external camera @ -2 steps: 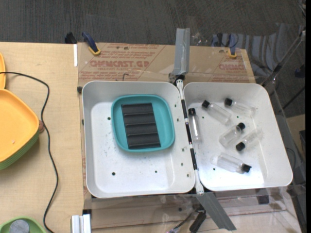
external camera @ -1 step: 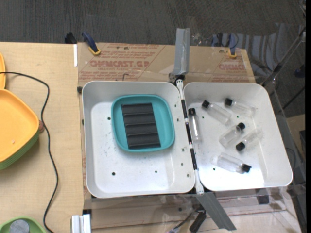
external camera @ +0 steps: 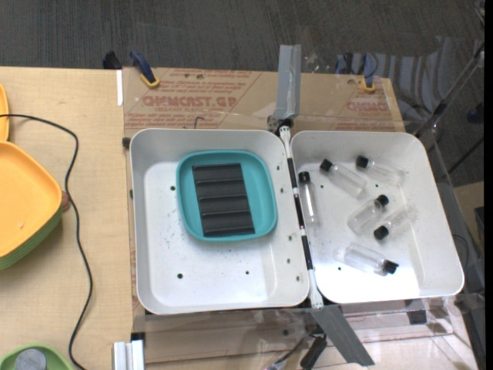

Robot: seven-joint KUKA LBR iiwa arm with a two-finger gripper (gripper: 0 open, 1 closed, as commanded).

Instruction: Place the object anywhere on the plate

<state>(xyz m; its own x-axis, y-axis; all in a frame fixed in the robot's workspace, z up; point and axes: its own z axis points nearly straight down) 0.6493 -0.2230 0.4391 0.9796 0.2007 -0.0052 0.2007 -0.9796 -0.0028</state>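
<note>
Two white bins sit side by side on the tabletop (external camera: 62,114). The left bin (external camera: 154,268) has a teal plate (external camera: 265,199) in its upper middle, and the plate's dark ribbed center takes up most of its inside. Nothing is lying on the plate right now.

The right bin (external camera: 431,276) holds the clear vials with black caps — six as far as I can count, all lying flat. One vial (external camera: 306,199) lies along the left wall, just beside the divider between the bins. Another vial (external camera: 343,176) is tilted near the top, with a third (external camera: 377,168) just to its right. Two more sit around the middle (external camera: 370,213) and (external camera: 394,223), close together, and the last one (external camera: 368,260) is nearer the front edge.

Off to the left there's an orange dish (external camera: 27,199) stacked on a green one, with a black cable (external camera: 77,230) running down past it. I can't tell the hand's state from this shot.
</note>
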